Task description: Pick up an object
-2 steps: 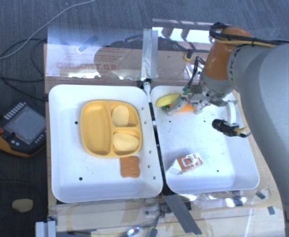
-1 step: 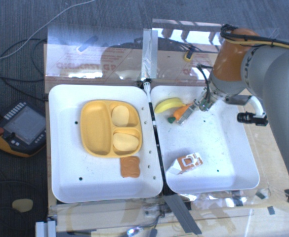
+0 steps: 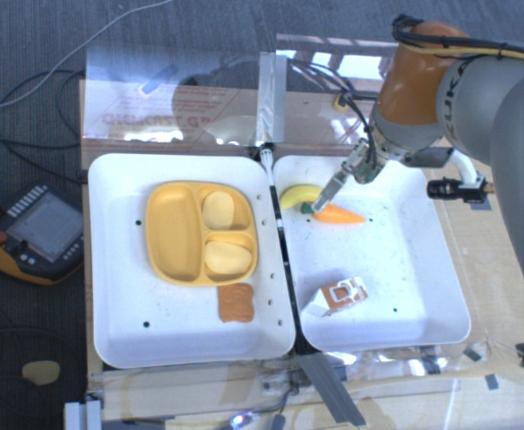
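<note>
In the right bin [image 3: 423,267] an orange carrot [image 3: 342,215] lies next to a yellow banana [image 3: 297,194], both near the bin's back left corner. My gripper [image 3: 320,202] reaches down and left from the orange-banded wrist [image 3: 411,79]. Its tip sits right at the carrot's green end, between carrot and banana. Whether it touches either one is unclear. A small white and orange carton [image 3: 344,294] lies toward the front of the same bin.
The left bin [image 3: 118,312] holds a yellow divided tray [image 3: 176,231] with two pale pieces in its compartments, and a brown biscuit-like piece [image 3: 236,304] in front of it. A raised rim [image 3: 279,240] separates the bins. A clear panel [image 3: 181,106] stands behind them.
</note>
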Robot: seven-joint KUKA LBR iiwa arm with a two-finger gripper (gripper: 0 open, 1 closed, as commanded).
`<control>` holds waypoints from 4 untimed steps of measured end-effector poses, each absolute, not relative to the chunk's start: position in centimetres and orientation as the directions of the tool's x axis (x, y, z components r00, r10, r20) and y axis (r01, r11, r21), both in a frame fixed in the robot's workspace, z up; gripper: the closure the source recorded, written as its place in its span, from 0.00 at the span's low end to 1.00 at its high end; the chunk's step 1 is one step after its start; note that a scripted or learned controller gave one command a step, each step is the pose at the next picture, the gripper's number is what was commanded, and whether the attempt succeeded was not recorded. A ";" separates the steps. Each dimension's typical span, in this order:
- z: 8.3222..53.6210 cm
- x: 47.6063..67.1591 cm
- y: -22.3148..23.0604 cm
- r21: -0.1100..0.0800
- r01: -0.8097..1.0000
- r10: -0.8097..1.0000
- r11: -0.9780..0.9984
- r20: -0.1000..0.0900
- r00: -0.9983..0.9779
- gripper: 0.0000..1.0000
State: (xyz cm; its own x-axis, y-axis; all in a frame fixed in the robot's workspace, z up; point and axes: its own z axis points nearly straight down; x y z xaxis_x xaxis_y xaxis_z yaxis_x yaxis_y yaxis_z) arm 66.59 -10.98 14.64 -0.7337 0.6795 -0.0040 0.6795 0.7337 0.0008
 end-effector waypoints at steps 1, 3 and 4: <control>8.9 64.4 -12.4 0.008 0.781 0.781 0.624 -0.005 -0.624 0.00; 10.0 60.7 -14.5 0.012 0.753 0.753 0.658 -0.010 -0.658 1.00; 19.6 62.7 -7.7 0.000 0.869 0.869 0.495 -0.001 -0.495 1.00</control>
